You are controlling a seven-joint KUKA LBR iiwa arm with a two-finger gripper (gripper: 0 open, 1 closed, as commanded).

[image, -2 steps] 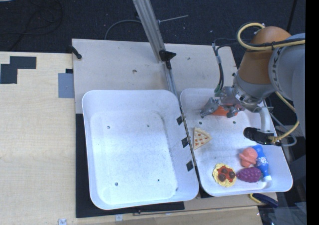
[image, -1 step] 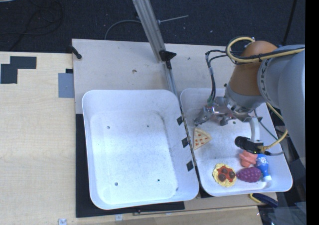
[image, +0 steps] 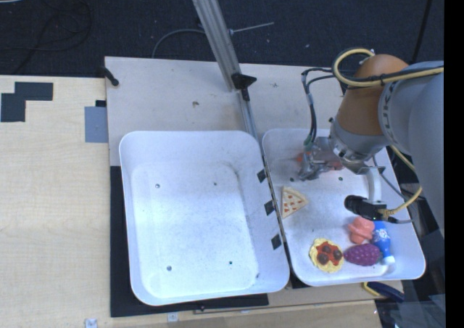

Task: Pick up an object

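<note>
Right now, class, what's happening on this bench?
A grey robot arm with an orange band reaches into the right white bin, its pincer low near the far end. The triangular pizza-slice toy, round yellow toy, purple grape cluster and orange-pink toy lie untouched. The left white bin sits alongside.

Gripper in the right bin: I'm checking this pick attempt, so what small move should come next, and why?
Probably a short shift toward the pizza slice, then a descent. The gripper sits low over the right bin beside it; whether anything is between its fingers is unclear. The other toys lie clustered at the near corner.
</note>
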